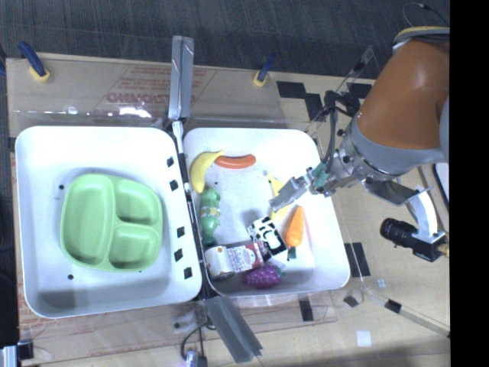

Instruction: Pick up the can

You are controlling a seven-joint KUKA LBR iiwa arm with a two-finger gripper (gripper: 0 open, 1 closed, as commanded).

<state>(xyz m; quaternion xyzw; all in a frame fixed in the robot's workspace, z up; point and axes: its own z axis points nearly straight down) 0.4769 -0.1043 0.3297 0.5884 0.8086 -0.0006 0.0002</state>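
Reaching in from the right, the grey 2-finger gripper point(284, 195) hangs over the right white bin point(330, 262), fingers slightly parted and holding nothing; the approach appears under way. The red-and-white labelled can point(232, 259) lies on its side near that bin's front edge, beside purple grapes point(262, 277). Next, the gripper likely must shift toward that edge and descend. The left white bin point(30, 197) holds 1 green divided plate point(111, 220).
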